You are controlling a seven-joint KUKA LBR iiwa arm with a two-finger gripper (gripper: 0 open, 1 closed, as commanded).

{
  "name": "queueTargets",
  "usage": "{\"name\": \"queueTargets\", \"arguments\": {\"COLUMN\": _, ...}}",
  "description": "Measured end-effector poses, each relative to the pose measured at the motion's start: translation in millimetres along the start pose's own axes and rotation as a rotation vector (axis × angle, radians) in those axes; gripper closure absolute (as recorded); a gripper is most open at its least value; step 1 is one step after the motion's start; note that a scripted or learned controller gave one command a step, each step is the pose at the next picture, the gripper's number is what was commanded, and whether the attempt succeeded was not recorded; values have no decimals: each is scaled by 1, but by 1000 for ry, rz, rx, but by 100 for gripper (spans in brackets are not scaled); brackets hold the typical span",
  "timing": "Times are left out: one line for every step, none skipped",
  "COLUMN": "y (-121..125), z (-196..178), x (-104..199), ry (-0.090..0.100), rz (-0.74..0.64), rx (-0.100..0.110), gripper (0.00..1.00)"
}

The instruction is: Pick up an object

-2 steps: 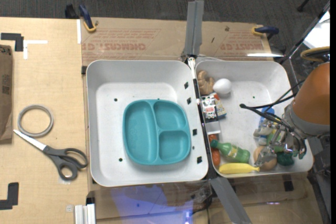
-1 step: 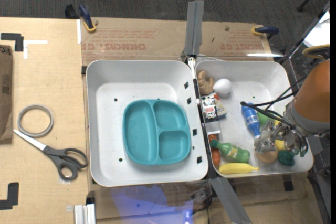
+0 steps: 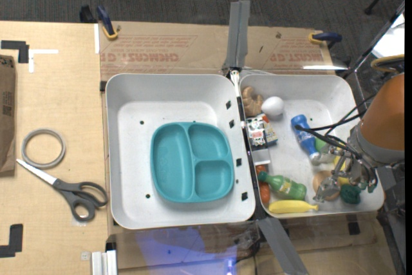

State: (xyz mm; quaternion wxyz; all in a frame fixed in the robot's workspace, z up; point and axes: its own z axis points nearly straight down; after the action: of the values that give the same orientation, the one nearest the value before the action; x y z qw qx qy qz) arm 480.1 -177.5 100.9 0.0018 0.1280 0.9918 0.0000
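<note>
Hanging low over the near-right corner of the right bin (image 3: pixel 351 90), the claw (image 3: pixel 336 182), with cables looping up to the orange band behind it. Crowding that corner, several candidates: a tan round object (image 3: pixel 321 187) lying just left of and under the fingertips, a dark green object (image 3: pixel 351 194) sitting just right of them, and a yellow banana (image 3: pixel 292 207) stretching left to right along the near wall, a little nearer the camera and to the left. Lying further left, a green bottle (image 3: pixel 283 185), long axis running left-right and slightly tilted; slanting up toward the far wall, a blue bottle (image 3: pixel 304 136), well behind the claw. Resting far off in the left bin (image 3: pixel 122 106), a teal divided plate (image 3: pixel 192 161), clearly not the nearest choice.

Looking closest, the tan object, seemingly touching or almost touching one metal finger, though glare and wiring are blurring that contact. Judging the finger spread: cannot tell, fingertips merging with clutter beneath. Nothing showing clearly gripped between them. Probably needing only a short drop, or a slight shift leftward, before closing.
</note>
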Motion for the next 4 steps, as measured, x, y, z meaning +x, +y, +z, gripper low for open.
{"name": "queueTargets", "arguments": {"y": 30, "z": 9, "x": -64, "ry": 0, "rz": 78, "rx": 0, "gripper": 0}}
{"name": "queueTargets", "arguments": {"y": 69, "z": 12, "x": -142, "ry": 28, "rz": 192, "rx": 7, "gripper": 0}}
{"name": "queueTargets", "arguments": {"y": 101, "z": 13, "x": -136, "ry": 25, "rz": 369, "rx": 16, "gripper": 0}}
{"name": "queueTargets", "arguments": {"y": 74, "z": 9, "x": -89, "ry": 1, "rz": 437, "rx": 2, "gripper": 0}}
